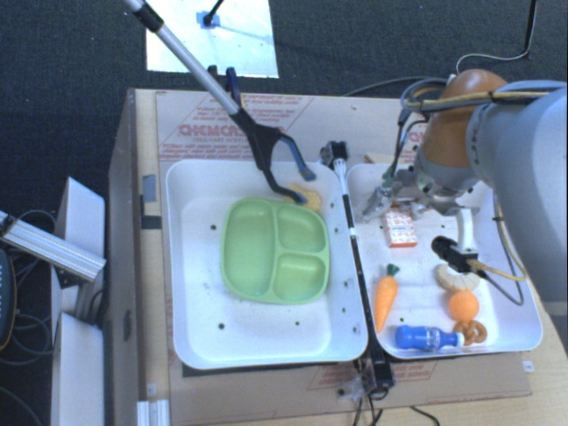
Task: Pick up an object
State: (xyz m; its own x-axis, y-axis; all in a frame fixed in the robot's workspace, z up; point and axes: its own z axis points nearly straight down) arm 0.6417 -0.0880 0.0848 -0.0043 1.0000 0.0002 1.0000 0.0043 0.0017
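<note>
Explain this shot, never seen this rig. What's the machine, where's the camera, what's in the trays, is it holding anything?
One camera looks down at a slant on a bench with two white bins. The grey arm with an orange band reaches in from the right; its gripper hangs over the right bin, with nothing visibly held. That bin holds a small red-and-white box, a carrot, a blue bottle, an orange ball and a pretzel. The left bin holds a green divided plate; a black grabber tool reaches in from above.
</note>
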